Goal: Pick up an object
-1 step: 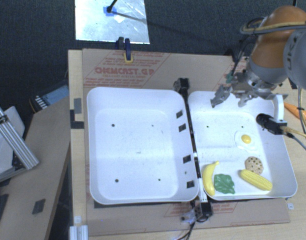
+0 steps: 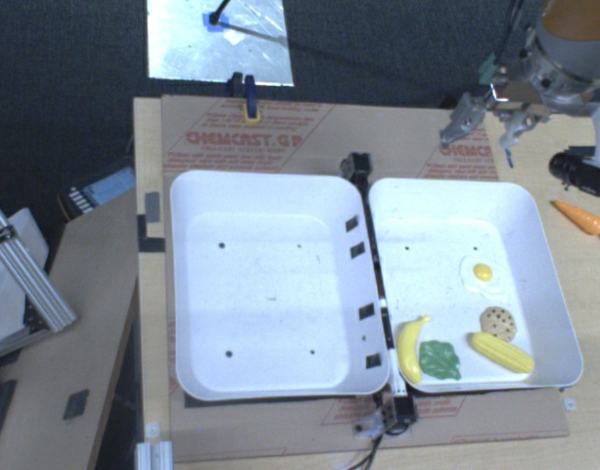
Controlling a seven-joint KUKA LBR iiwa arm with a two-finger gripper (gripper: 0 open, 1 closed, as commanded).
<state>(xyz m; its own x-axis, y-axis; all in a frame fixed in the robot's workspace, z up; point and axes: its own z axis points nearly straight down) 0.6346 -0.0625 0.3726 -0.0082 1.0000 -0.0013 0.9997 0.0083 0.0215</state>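
Note:
The right bin [image 2: 528, 218] holds several toy foods near its front. A fried egg [image 2: 481, 273] lies by the right wall, with a brown cookie [image 2: 497, 321] in front of it. A yellow corn cob [image 2: 502, 352] rests at the front right. A banana [image 2: 410, 349] lies along the left wall, touching a green leaf [image 2: 439, 359]. My gripper [image 2: 485, 128] hangs high above the bench, behind the right bin's back edge. It is open, with nothing between its fingers [image 2: 463, 121].
The left bin [image 2: 187, 262] sits beside the right one, joined by black clips [image 2: 363, 253]. An orange carrot [image 2: 581, 216] and a black fixture [image 2: 578, 172] lie on the bench to the right of the bins. A shiny sheet [image 2: 219, 27] lies behind the bench.

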